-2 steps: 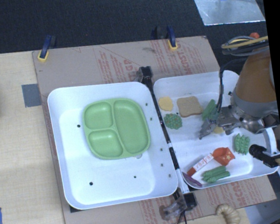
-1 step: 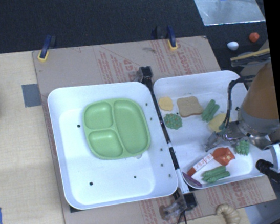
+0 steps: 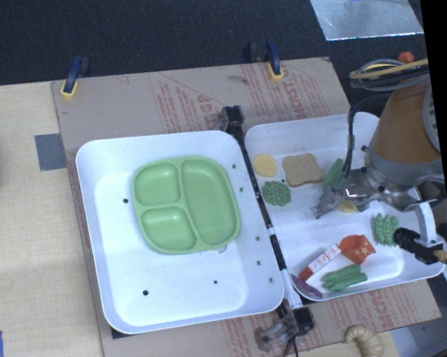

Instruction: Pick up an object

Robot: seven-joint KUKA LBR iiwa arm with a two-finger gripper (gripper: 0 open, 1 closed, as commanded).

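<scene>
Bread slice point(image 3: 301, 169) in right bin point(image 3: 284, 136).
We see gripper point(image 3: 326, 203) just below-right of it; finger state unreadable.

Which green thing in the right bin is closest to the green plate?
The round, bumpy green piece beside the divider, just below the yellow disc. The other green things lie farther right, and the green beans lower.

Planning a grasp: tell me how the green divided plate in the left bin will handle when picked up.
The green divided plate looks like molded plastic, so probably stiff and light. It lies flat with a low rim, so the claw may struggle to grip an edge. Its smooth surface might slide across the left bin if pushed.
</scene>
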